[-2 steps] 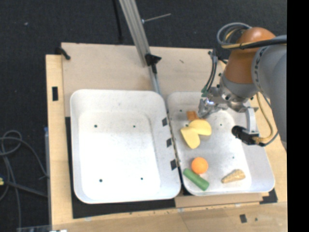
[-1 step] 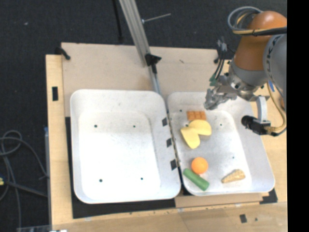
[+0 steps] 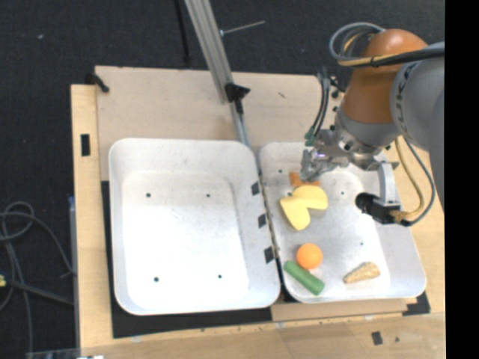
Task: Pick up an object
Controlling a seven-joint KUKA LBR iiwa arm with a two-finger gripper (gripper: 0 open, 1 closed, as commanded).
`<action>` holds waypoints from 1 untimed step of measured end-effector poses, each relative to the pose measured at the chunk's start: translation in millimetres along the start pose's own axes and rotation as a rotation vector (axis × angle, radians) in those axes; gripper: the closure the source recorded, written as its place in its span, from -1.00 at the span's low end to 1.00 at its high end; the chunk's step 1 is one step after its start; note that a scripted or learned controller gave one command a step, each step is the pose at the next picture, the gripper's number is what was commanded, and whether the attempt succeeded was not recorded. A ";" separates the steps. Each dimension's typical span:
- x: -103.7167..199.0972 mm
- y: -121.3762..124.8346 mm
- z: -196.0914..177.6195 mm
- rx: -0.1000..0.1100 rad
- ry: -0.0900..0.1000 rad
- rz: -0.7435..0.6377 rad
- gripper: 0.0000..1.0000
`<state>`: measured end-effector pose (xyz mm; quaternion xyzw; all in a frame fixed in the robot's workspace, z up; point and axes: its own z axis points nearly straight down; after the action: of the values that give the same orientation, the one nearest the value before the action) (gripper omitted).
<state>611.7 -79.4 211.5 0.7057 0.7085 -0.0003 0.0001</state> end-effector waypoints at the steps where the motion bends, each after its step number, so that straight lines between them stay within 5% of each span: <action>1: 43.6 -30.6 1.2 0.000 0.001 -0.001 1.00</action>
<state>581.0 -35.9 210.3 0.7053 0.7089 0.0000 -0.0003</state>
